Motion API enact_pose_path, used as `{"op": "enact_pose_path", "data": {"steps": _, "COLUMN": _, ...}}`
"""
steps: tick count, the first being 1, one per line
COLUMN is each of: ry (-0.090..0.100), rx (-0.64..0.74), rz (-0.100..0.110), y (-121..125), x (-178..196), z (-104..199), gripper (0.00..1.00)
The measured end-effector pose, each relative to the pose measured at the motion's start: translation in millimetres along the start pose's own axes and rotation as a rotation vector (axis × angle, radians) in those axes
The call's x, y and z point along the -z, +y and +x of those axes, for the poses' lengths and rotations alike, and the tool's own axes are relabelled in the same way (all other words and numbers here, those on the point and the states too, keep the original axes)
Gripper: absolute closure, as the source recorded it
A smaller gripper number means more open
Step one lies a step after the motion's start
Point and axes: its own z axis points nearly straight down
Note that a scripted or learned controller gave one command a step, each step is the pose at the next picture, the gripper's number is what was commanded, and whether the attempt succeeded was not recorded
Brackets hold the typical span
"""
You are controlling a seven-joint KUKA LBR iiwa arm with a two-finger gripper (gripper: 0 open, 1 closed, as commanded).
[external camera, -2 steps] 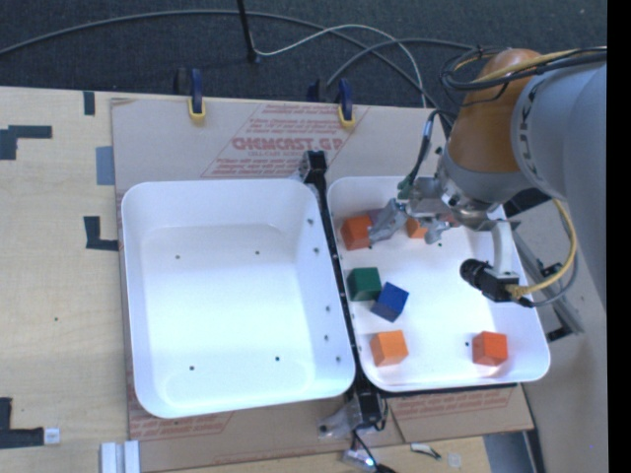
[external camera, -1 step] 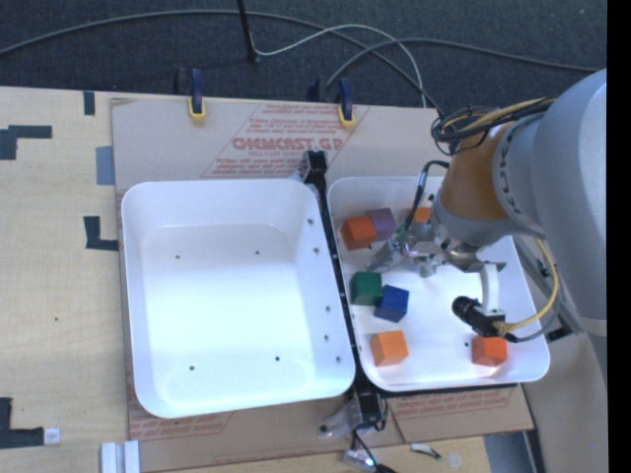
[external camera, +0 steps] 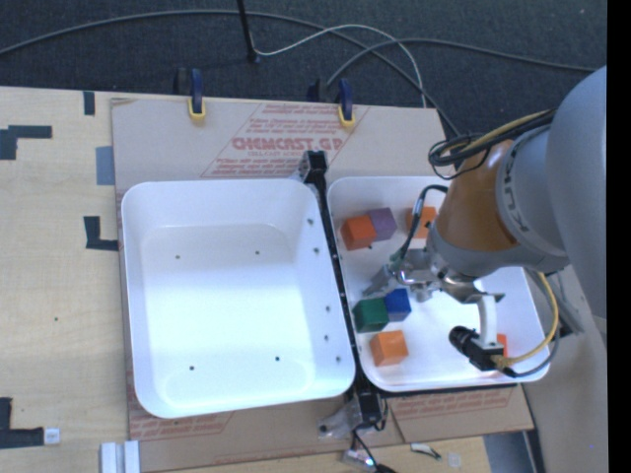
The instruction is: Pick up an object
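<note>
The gripper [external camera: 392, 282] sits low in the right bin [external camera: 513, 368], at the end of the grey arm [external camera: 552, 195] that reaches in from the right. An orange band [external camera: 471, 205] wraps the arm just above the wrist. The fingertips point down and to the left, toward the middle of the bin. Whether the gripper is open or closed cannot be told from this view, and no block can be seen held by it.

A blue block [external camera: 397, 304] lies directly at the gripper tip, touching or nearly touching it. A green block [external camera: 371, 314] sits just beside the blue block on its left, the two in contact or close to it. An orange block [external camera: 390, 347] rests near the front of the bin, below the blue and green pair. A second orange block [external camera: 359, 231] lies toward the back of the bin, with a purple block [external camera: 383, 223] just beside it on the right. A further orange piece [external camera: 422, 222] shows at the edge of the wrist, partly hidden by the arm.

The left bin [external camera: 148, 264] stands alongside the right bin, the two rims meeting along a black divider clip [external camera: 315, 164]. Both bins rest on a cardboard sheet [external camera: 286, 141] held by two yellow-tipped clamps [external camera: 196, 101] at the back edge. Black cables [external camera: 296, 37] run over the dark floor behind the bench.
</note>
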Motion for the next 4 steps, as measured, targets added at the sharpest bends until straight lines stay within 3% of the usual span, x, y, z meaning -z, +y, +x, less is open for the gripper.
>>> {"op": "enact_pose_path", "data": {"steps": 1, "ry": 0.0, "rx": 0.0, "rz": -0.001, "y": -28, "x": 0, "z": 1, "gripper": 0.0}}
{"op": "enact_pose_path", "data": {"steps": 2, "ry": 0.0, "rx": 0.0, "rz": 0.0, "y": -28, "x": 10, "z": 1, "gripper": 1.0}}
{"op": "enact_pose_path", "data": {"steps": 3, "ry": 0.002, "rx": 0.008, "rz": -0.009, "y": 47, "x": 104, "z": 72, "gripper": 1.0}}
{"op": "enact_pose_path", "data": {"steps": 4, "ry": 0.001, "rx": 0.006, "rz": 0.0, "y": 102, "x": 99, "z": 134, "gripper": 1.0}}
